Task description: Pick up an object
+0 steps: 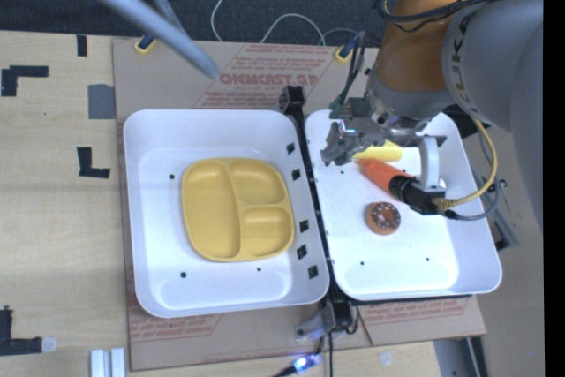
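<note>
My gripper [340, 146] hangs low over the far left part of the right bin [441, 274], close to the divider between the bins. Just to its right lie a yellow piece [381, 154] and an orange carrot-like thing [380, 175], both partly hidden under the wrist. A brown sprinkled donut [383, 217] sits nearer the front, in the middle of that bin, apart from the gripper. I see nothing between the gripper's fingertips.
The left bin [150, 190] holds a yellow divided plate [237, 209] lying flat at its centre. The grey arm with its orange band [424, 22] covers the back right of the right bin. A black ridge [305, 181] separates the two bins.
</note>
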`<action>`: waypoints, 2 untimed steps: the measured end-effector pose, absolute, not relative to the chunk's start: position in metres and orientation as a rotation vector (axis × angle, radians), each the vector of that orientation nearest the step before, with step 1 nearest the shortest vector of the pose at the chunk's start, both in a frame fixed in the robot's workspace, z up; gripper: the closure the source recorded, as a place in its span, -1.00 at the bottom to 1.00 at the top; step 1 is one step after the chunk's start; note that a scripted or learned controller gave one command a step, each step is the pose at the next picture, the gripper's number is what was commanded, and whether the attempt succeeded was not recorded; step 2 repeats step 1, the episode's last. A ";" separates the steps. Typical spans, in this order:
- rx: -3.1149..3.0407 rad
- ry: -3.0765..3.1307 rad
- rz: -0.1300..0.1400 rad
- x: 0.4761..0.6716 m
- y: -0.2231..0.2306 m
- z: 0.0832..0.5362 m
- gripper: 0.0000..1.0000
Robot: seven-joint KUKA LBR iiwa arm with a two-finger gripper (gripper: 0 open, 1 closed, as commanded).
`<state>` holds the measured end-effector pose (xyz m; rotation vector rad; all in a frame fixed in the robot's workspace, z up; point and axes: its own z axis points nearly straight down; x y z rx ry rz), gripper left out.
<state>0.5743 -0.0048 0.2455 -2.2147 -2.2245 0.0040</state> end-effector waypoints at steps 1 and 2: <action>-2.212 -2.227 0.003 0.565 0.056 0.234 1.00; -2.212 -2.227 0.003 0.565 0.056 0.234 1.00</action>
